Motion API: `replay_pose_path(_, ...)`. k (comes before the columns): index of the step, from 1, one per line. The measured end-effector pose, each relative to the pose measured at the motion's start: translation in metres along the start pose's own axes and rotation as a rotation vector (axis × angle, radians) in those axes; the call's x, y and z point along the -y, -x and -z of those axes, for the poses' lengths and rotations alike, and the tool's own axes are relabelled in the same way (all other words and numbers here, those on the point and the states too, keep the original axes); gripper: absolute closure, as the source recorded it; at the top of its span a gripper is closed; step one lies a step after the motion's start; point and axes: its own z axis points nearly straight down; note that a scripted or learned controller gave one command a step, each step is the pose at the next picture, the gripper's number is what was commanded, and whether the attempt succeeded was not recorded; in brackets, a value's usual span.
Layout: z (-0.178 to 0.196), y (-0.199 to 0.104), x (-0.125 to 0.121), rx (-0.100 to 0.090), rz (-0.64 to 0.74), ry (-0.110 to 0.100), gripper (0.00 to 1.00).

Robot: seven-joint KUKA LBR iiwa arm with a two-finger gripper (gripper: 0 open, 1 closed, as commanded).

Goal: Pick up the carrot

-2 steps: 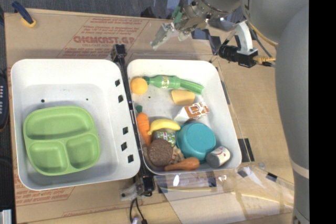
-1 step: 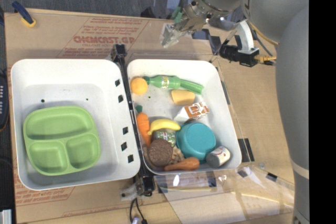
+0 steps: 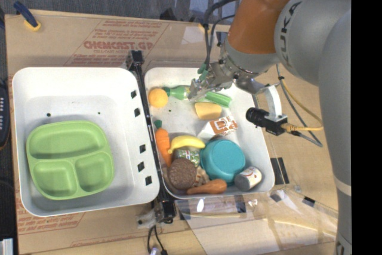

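the carrot [image 3: 162, 143] lies along the left wall of the right bin [image 3: 260, 146], just beside a banana [image 3: 187, 142]. the gripper [image 3: 206, 85] hangs over that bin's far end, near a green thing [image 3: 178, 92] and an orange ball [image 3: 157, 97]; whether its fingers are apart or together, i cannot tell. a green tray [image 3: 69, 158] sits in the left bin [image 3: 71, 83].

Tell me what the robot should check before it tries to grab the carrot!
1. Carrot in sight: ok. The carrot lies along the left wall of the right bin.
2. Pincer over the carrot: not ok. The pincer hangs near the bin's far end, by the green piece.
3. Room around the carrot: not ok. The banana and the brown cookie crowd it.
4. Pincer ready to grab: cannot tell.
5. Right target: ok, but a second orange piece lies at the near wall.
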Motion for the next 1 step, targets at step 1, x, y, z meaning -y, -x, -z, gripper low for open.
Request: replay_pose_path(1, -0.0490, -0.0641, 0.0275, -0.001, -0.180, 0.003, 1.00)
